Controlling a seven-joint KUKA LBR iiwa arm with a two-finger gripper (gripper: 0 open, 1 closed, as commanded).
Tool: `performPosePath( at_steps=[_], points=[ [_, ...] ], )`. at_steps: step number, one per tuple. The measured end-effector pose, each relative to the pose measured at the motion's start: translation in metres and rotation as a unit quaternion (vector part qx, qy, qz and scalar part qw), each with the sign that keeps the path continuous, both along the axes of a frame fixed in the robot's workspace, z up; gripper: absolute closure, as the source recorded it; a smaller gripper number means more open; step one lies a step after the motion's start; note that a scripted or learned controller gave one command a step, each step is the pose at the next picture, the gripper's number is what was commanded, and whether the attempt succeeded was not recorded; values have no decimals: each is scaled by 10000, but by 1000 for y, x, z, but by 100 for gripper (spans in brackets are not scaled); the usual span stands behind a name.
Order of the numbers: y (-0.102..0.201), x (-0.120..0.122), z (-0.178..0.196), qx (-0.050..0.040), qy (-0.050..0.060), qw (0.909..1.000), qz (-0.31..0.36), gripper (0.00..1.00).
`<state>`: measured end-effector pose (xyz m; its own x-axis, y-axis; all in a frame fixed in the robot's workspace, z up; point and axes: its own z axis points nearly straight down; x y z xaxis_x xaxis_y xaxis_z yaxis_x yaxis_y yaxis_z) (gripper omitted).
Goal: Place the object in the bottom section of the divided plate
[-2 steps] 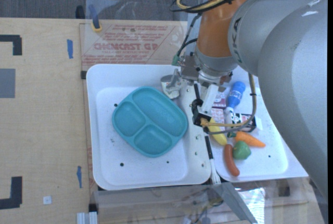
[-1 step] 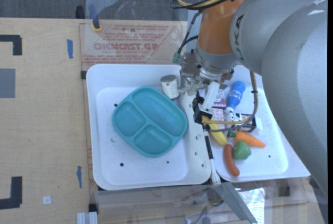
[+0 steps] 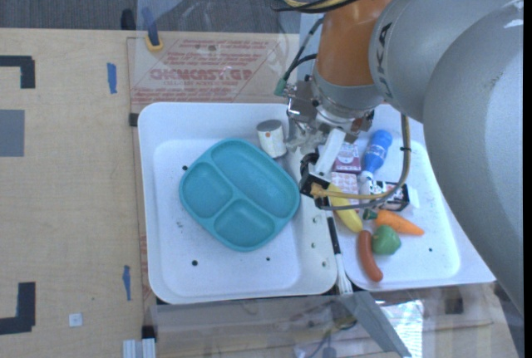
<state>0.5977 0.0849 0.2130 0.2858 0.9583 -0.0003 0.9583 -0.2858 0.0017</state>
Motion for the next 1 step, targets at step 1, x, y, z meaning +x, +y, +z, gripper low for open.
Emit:
performPosePath(
  at_steps=[1],
  points=[
    [1,-9,-29,4,29,9999,-166,100]
  ],
)
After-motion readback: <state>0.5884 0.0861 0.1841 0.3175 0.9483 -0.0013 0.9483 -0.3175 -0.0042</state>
